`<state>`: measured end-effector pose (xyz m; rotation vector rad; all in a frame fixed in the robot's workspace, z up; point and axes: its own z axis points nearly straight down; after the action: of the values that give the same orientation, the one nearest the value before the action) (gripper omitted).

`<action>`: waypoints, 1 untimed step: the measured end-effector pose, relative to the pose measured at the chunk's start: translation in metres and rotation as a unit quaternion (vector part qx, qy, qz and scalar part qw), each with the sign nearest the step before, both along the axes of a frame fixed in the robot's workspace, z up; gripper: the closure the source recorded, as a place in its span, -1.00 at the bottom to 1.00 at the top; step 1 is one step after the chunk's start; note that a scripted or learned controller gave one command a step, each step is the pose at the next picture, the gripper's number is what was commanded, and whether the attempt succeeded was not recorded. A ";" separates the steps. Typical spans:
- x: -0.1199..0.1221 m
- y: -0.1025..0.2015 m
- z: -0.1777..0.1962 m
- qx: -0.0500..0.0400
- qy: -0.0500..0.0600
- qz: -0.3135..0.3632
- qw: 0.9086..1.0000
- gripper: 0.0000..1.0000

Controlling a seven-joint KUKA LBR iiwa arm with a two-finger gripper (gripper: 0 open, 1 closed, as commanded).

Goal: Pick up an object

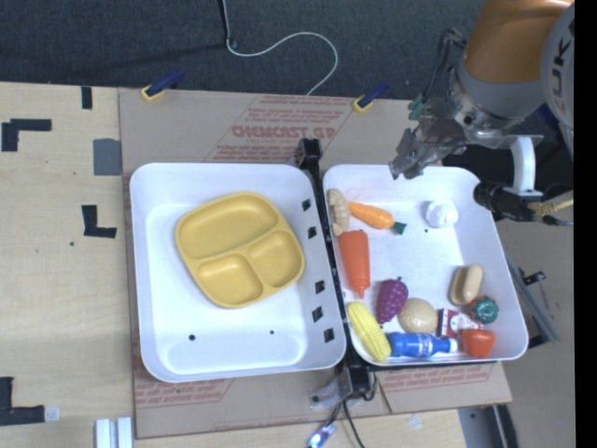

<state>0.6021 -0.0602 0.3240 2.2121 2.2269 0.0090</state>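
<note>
— What lies in the right bin (494,250)?
— Toy foods, mostly crowded toward its near edge. A small orange carrot (371,216) with a green tip lies slantwise near the far left corner, just beside a pale beige piece (338,210) against the left wall. Below them a larger carrot (354,261) points lengthwise down the bin.
— And along the near side?
— A yellow corn cob (367,330), purple grapes (392,299), a tan potato-like piece (419,315), a blue-and-white bottle (423,346) on its side, a red tomato-like piece (478,343), a bread roll (465,284) tilted upright, and a small teal ball (485,309).
— Anything apart?
— A white rounded object (440,214), alone near the far right.
</note>
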 end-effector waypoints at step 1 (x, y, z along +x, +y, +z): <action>-0.065 0.021 -0.015 0.000 0.006 -0.002 1.000 1.00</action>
<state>0.5369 -0.0388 0.3087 2.2223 2.2275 -0.0046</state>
